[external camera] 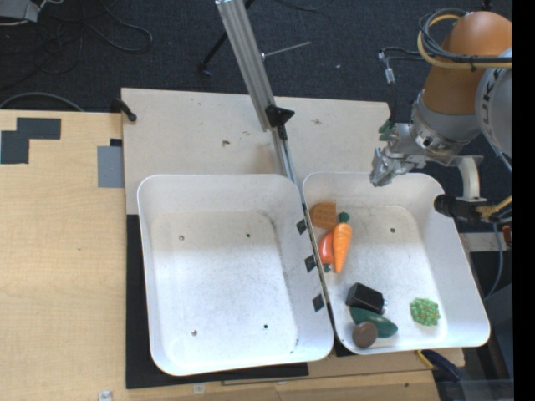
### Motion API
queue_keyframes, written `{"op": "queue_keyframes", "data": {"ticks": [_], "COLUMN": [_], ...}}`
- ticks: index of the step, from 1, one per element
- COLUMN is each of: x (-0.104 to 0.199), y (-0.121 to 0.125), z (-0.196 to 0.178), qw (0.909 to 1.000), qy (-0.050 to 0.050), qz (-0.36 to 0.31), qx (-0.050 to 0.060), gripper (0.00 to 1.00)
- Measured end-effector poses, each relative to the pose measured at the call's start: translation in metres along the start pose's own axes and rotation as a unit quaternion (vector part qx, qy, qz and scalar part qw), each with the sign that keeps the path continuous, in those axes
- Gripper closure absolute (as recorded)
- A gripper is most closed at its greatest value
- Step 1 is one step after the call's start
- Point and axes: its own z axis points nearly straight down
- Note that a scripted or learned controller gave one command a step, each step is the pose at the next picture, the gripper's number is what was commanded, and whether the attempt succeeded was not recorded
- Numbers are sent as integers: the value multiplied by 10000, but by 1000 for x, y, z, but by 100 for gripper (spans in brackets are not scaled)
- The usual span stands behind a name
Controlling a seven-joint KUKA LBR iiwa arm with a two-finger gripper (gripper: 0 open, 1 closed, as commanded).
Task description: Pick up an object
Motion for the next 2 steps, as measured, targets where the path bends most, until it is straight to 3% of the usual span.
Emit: {"op": "queue_keyframes", "data": {"ticks": [2], "x": [97], "y": [-36], "z": [2], "qw": [10000], "qy": [16], "qz": [-26], "qx": [43], "gripper": [100]}}
